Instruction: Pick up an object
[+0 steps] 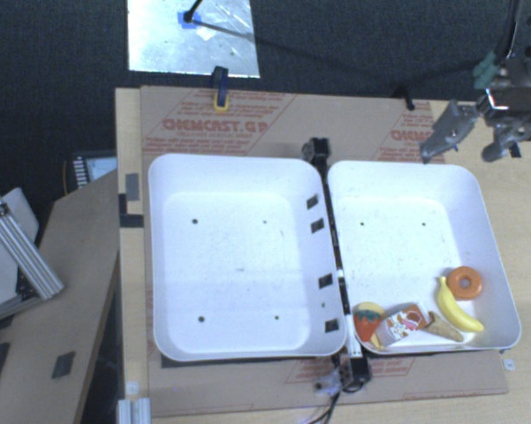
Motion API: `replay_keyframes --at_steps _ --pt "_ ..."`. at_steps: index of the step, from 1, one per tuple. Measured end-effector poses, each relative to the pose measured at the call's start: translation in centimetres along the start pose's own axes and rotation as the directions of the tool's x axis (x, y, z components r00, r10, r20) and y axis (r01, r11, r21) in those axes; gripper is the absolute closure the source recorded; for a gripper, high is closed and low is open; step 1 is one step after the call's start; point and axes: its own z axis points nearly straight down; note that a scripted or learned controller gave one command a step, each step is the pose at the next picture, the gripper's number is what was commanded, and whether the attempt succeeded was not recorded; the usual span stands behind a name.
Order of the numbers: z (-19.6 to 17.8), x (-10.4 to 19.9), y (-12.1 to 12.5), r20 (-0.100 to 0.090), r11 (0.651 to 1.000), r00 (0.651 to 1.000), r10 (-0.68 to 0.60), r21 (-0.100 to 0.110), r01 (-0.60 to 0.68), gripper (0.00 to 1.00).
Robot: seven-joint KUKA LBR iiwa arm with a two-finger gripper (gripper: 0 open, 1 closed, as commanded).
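While the gripper point(466, 143) hangs with its fingers apart above the far rim of the right bin point(398, 179), holding nothing, the approach step is not begun. The banana point(456, 306) lies in that bin's near right corner; next move needs reaching there.

Place: we read this as a robotics lab.
Evidence: 2 white bins point(238, 170) clipped together on a cardboard-covered bench point(274, 117), aluminium framing point(18, 246), dark carpet point(53, 51), loose cables.
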Motion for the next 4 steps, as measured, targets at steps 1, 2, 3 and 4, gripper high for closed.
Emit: replay_keyframes --at_steps 1,2,3,4 --pt "15.4 -5.5 -0.2 0.002 1.0 1.0 0.015 0.016 -0.015 0.0" --pt "5.8 0.1 0.0 -0.001 1.0 1.0 0.001 -0.01 -0.001 0.0" --pt "-0.1 10.9 0.1 -0.004 1.0 1.0 -0.005 -0.006 0.005 0.0" --pt "10.4 4.6 0.0 0.003 1.0 1.0 0.016 0.01 -0.016 0.0"
